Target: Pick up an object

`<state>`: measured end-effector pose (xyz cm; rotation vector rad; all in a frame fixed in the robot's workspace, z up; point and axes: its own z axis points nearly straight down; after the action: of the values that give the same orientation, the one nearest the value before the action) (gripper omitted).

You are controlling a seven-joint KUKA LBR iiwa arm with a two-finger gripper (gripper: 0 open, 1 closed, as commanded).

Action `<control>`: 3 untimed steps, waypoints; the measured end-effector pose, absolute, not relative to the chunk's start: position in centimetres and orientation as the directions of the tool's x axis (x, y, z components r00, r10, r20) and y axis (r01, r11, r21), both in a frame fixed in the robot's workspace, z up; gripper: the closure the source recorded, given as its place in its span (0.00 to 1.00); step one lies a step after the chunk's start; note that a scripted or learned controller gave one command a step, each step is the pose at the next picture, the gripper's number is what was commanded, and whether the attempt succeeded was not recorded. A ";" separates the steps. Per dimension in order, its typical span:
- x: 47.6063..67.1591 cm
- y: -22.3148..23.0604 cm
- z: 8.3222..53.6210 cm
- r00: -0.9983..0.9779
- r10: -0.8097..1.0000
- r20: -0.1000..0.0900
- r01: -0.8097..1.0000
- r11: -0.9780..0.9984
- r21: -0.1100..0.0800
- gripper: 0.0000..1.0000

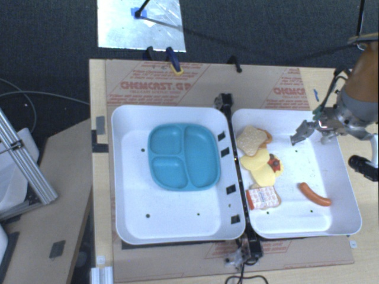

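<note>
The right bin [340, 158] holds a toast slice [253, 139], a yellow toy with a red spot [261, 161], a red-and-white packet [262, 197] and an orange sausage [314, 194]. My gripper [312, 136] hovers over the bin's upper right part, right of the toast and above the sausage. Its fingers [299, 133] stand apart with nothing between them. It touches none of the objects.
The left bin [130, 218] carries a blue divided plate [182, 157]. A black divider with clips [232, 158] runs between the bins. A metal sheet [141, 16] lies beyond the bench, and an aluminium frame [18, 158] stands at the left.
</note>
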<state>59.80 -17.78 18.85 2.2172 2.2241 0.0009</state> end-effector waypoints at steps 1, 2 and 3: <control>61.9 -8.2 7.9 -0.013 1.000 0.004 1.000 0.013 -0.002 0.00; 61.2 -8.4 8.6 -0.003 1.000 0.000 1.000 0.003 0.001 0.00; 57.9 -8.4 8.6 -0.001 1.000 -0.001 1.000 0.001 0.005 0.00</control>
<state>57.89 -8.37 8.61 2.2170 2.2194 0.0040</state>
